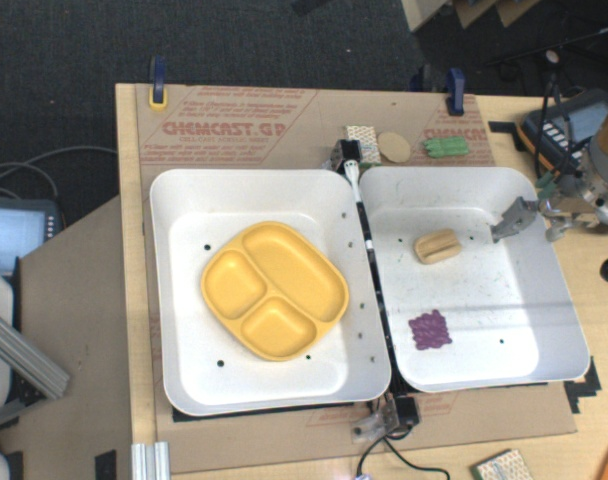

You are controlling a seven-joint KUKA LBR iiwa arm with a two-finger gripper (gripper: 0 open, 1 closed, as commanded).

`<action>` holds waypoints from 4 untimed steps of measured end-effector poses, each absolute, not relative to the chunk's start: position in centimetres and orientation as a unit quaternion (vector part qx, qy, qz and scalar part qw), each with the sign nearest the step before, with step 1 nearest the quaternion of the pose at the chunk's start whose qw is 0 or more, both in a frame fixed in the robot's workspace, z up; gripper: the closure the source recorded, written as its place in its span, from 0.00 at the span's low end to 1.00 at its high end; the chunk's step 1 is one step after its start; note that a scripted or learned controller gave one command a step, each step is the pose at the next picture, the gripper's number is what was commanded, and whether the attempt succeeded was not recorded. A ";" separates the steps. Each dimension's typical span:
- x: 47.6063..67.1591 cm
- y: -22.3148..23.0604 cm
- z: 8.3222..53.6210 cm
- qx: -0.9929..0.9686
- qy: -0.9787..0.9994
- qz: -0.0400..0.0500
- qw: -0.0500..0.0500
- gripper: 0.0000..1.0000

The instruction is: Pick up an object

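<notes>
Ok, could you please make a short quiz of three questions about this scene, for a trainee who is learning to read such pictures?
1. True or false: the yellow divided plate lies in the left bin.
2. Which things lie in the right bin?
A. a tan block and a purple lump
B. a green piece and a round disc
C. the yellow plate alone
3. Fill in: the pincer is over the right bin's ____ right corner.

Key: 1 true; 2 A; 3 upper.
</notes>
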State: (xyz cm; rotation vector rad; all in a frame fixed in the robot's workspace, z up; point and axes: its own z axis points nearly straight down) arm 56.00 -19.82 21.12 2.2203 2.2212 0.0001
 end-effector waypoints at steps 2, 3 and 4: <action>60.4 -21.8 8.4 0.705 0.709 0.003 -0.004 0.00; 66.7 -21.6 8.3 0.706 0.709 0.000 -0.015 0.00; 57.6 -8.9 8.4 0.704 0.710 -0.001 -0.006 0.00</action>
